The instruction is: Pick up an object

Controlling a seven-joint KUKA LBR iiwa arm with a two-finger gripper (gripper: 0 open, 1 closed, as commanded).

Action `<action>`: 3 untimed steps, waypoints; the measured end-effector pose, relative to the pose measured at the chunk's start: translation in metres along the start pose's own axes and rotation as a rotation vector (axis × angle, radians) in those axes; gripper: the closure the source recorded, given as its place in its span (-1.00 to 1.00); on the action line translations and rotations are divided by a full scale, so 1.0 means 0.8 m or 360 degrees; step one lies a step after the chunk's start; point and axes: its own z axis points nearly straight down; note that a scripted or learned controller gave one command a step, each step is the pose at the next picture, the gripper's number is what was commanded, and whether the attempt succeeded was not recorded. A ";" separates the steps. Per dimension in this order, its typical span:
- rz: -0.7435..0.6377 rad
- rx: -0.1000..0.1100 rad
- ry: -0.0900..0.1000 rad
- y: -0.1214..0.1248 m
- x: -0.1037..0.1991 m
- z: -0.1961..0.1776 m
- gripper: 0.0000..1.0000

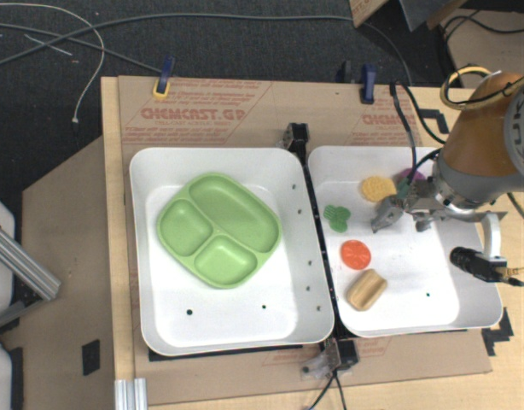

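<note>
The right bin (433,306) holds several small items: a yellow piece (377,188), a green piece (336,218), a red-orange round piece (356,254) and a tan bread-like piece (365,289). A purple thing (409,178) peeks out from behind the arm's wrist. My gripper (404,220) hangs over the middle of this bin, just right of the green piece and below the yellow one. Its two grey fingers (383,219) are spread open, and only white bin floor lies between them.
A green three-compartment plate (218,229) lies in the left bin (160,314). A black divider rail (313,229) runs between the bins. A black cable end (477,263) hangs over the right bin's right side. Blue clamps (165,75) sit on the far cardboard edge.
</note>
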 end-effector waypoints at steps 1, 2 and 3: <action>0.0000 -0.0002 0.0000 0.000 0.001 0.065 -1.00; 0.0000 -0.0010 -0.0002 0.002 0.000 0.048 1.00; -0.0002 -0.0014 -0.0004 0.004 -0.003 -0.006 1.00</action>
